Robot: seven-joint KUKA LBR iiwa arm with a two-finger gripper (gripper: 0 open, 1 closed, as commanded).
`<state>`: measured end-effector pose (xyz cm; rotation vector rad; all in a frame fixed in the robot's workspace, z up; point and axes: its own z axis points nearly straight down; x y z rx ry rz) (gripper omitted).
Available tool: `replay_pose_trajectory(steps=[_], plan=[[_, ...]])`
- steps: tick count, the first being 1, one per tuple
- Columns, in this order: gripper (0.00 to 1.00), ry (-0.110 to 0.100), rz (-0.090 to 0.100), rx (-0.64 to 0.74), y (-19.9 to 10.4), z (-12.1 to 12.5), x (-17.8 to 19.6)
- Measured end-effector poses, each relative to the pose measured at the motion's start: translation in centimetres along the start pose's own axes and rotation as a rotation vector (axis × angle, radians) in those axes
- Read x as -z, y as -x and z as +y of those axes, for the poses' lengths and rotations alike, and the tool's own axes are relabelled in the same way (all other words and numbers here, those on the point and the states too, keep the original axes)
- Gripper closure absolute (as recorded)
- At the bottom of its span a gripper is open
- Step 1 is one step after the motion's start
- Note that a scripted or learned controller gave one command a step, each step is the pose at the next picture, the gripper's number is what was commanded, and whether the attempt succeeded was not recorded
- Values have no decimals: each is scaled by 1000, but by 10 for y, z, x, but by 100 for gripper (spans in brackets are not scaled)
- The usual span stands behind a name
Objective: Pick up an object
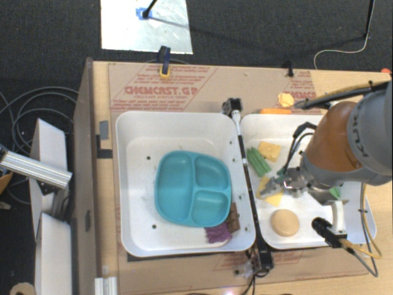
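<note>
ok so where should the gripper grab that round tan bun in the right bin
Take the bun across its widest middle, coming straight down from above. It is a low dome lying flat on the bin floor with free space all around, so fingers likely fit on either side.

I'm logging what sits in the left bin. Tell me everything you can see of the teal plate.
The teal plate is a rounded, smooth, plastic-looking dish split into three compartments, one large and two smaller. It lies flat, right side up, on the floor of the left bin, toward its right half. A purple item and a brown piece touch its lower right rim.
</note>
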<state>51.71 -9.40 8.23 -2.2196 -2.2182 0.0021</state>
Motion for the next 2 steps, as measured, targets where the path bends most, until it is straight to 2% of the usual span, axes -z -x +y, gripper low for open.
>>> replay_pose_trajectory(steps=[1,2], plan=[[0,13,-6,4,42,74,4],[0,12,-6,1,109,119,5]])
